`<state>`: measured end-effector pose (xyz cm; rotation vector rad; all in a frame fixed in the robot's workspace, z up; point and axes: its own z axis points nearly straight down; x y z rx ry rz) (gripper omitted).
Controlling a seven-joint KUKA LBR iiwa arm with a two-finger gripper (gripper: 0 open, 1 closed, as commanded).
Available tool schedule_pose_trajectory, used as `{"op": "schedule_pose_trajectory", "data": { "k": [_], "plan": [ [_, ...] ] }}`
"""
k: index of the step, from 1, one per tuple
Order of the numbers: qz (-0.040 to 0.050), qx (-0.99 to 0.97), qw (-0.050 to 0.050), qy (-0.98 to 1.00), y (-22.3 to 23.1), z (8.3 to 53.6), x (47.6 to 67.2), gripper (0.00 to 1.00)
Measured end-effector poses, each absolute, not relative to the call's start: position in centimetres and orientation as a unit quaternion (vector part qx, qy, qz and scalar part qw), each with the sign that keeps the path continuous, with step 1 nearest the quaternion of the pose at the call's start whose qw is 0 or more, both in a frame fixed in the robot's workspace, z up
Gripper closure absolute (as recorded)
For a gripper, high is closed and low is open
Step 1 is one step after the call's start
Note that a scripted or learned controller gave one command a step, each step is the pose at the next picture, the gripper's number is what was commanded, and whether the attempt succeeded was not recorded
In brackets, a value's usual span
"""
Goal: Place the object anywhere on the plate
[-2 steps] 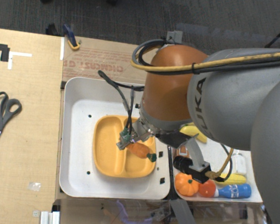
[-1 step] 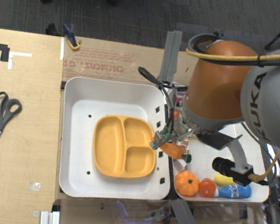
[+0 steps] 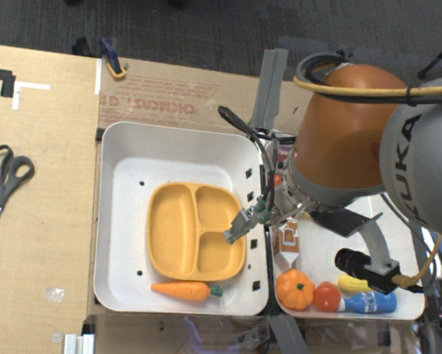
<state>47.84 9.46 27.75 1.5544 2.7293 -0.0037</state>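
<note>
**Camera view — gripper low over the plate's right rim, carrot off the plate**

Fig. 1. The yellow divided plate [image 3: 170, 230] lies in the left bin [image 3: 120, 201]. The gripper [image 3: 239, 228] hangs at the plate's right edge, above the small lower-right compartment. At this angle it cannot be told whether the gripper is spread or closed, and no object can be made out in its grasp. A toy carrot [image 3: 182, 290] lies on the bin floor just beside the plate's near rim, apart from the gripper. It is the one loose item in this bin and so is probably the object to be placed. In the right bin [image 3: 318, 257] sit a toy pumpkin [image 3: 296, 289], a tomato [image 3: 326, 296], a blue bottle [image 3: 370, 303] and a small box [image 3: 287, 238], all well apart from the plate.

Judged step: the placing is not done, since all three compartments are bare. To do it well, approach the carrot from above at its thick orange middle and close across its short width, not along its length. Lift it clear of the raised plate rim before moving across. Release low over the large left compartment — the widest target — so that the carrot settles and does not roll. Keep the wrist off the bin's right wall.
</note>
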Motion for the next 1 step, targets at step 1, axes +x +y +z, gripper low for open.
{"op": "schedule_pose_trajectory", "data": {
  "k": [1],
  "plan": [
    [-0.0017, 0.41, -0.001, 0.912, 11.64, 25.41, 47.77, 0.0]
  ]
}}
